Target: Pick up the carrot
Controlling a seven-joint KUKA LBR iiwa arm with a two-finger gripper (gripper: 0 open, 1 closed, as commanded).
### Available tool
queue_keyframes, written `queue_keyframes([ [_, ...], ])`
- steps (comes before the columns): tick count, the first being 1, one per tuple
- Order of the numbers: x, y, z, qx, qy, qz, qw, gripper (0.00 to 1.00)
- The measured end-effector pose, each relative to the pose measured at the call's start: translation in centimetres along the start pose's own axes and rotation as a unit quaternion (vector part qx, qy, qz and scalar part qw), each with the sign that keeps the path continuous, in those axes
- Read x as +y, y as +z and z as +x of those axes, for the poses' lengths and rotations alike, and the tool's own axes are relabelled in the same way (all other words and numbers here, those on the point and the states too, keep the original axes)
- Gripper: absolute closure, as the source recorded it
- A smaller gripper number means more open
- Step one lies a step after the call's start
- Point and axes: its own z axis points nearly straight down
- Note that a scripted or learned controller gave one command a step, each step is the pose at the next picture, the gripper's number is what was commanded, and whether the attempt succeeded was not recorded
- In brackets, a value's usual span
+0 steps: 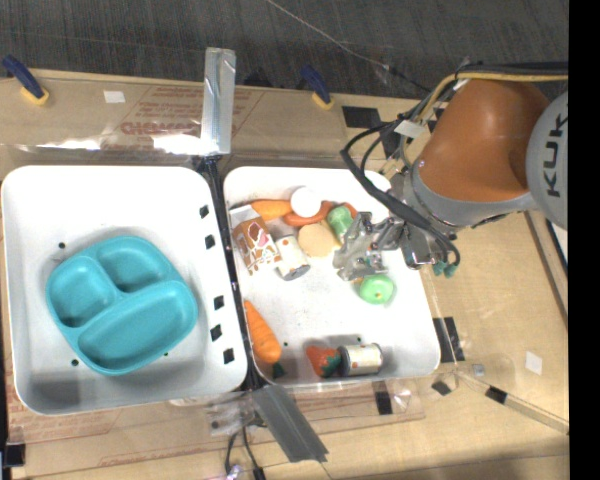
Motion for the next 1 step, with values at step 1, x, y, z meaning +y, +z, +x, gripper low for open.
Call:
queue_keyframes([
  [1, -1.95, -0.78, -3.4, 0.003, -0.076, -0.001, 0.9971, 1.0],
])
